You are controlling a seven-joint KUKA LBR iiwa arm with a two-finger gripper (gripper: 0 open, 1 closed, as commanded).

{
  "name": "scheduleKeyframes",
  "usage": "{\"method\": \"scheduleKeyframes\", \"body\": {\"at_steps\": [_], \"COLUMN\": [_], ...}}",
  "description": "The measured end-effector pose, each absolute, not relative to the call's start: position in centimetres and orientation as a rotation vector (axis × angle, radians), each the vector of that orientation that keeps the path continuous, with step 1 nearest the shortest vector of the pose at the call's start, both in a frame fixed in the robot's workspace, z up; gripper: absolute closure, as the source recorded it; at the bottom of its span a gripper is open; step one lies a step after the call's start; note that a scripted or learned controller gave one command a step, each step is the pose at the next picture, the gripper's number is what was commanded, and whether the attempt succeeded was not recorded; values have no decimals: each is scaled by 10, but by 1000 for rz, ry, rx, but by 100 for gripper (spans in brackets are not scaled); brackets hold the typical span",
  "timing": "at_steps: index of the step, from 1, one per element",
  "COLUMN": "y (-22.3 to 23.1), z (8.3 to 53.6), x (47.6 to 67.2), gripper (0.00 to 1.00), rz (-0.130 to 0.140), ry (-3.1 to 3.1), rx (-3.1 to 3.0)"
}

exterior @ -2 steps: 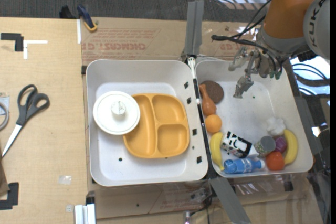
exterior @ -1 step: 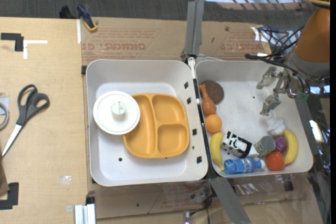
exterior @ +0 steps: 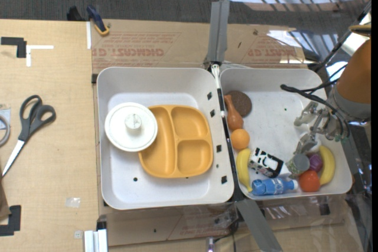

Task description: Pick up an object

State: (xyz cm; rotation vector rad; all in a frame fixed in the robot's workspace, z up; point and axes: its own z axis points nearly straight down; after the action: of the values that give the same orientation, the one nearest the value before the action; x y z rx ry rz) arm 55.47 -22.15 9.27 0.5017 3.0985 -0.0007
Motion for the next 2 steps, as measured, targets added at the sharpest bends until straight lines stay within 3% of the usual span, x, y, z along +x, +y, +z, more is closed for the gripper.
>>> {"method": "scheduleKeyframes", "body": {"at_steps": [1,2], "y": [-222,-221], "z": [92,102], "x": [517,519], "gripper": [0,100], "rz": [-1,-3], "ry": [2899,2897], "rx": [1206,1198]}}
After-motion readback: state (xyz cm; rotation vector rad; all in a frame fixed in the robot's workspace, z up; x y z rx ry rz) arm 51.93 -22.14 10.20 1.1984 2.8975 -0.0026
